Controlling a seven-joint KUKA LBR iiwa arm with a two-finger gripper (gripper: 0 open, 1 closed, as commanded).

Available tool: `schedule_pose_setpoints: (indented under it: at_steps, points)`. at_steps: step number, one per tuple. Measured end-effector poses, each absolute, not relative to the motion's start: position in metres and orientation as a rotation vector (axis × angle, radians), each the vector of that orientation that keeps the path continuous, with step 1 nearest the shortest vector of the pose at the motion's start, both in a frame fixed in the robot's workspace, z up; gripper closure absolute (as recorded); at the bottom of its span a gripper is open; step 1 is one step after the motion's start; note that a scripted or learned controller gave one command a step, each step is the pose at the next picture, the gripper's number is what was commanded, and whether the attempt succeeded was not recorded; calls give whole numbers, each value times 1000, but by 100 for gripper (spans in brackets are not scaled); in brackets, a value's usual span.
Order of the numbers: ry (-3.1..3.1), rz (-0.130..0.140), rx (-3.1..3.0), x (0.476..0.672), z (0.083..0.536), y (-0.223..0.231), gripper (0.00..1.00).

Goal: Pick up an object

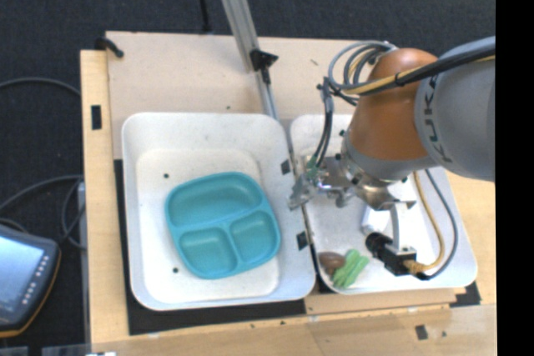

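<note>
The gripper (324, 179) hangs low over the right bin (400, 286), near its left wall, under the wide orange wrist of the arm (392, 117). You cannot tell from this view if it is spread or pressed together, because the wrist covers it, and you see nothing held in it.

Closest to it, in the front left corner of the same bin, lie a green thing (355, 267) and a brown thing (331, 261), touching each other. They look like the nearest things to pick. The left bin (200, 133) holds a teal tray (221, 223) with three compartments.

In my judgement you are at the approach step, before any grasp. The next move calls for bringing the gripper toward the front corner and down on one of the two. The corner walls leave little room, so aim carefully.
</note>
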State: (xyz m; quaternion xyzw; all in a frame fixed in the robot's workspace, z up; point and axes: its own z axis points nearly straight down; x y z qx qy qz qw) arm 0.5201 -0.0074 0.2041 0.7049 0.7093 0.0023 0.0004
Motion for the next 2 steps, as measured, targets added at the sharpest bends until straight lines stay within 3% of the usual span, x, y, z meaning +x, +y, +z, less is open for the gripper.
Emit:
schedule_pose_setpoints:
  at_steps: [1, 2]
  points:
    - [2223, 6, 2213, 603, 214, 0, 0]
    - [2219, 3, 2219, 653, 201, -24, 0]
